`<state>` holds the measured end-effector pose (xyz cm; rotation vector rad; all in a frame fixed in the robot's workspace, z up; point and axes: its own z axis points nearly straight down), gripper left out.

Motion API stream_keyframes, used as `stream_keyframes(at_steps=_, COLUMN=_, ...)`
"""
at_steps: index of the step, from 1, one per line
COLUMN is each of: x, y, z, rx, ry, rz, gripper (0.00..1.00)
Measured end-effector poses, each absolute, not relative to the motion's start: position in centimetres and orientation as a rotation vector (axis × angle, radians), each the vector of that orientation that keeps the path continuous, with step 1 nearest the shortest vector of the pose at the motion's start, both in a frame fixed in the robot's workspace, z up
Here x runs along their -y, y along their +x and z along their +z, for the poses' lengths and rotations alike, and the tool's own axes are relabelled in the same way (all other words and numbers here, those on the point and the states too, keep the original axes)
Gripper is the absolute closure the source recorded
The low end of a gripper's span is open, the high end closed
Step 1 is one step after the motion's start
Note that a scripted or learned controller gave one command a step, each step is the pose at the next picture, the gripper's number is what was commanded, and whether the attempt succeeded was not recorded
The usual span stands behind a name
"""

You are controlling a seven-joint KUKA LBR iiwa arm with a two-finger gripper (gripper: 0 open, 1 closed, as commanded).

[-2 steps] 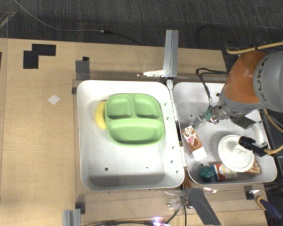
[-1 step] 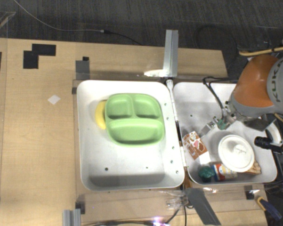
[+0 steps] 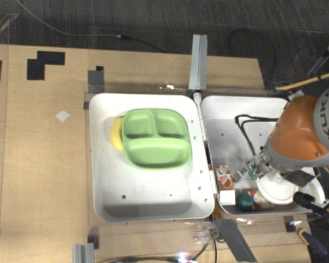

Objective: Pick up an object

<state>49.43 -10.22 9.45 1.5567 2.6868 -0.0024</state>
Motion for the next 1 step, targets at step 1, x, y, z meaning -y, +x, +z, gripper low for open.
stream_keyframes(at_steps=1, x=10.16, y=49.56, z=9.48, rx=-2.811, ry=1.304, rz=-0.005, gripper=0.0)
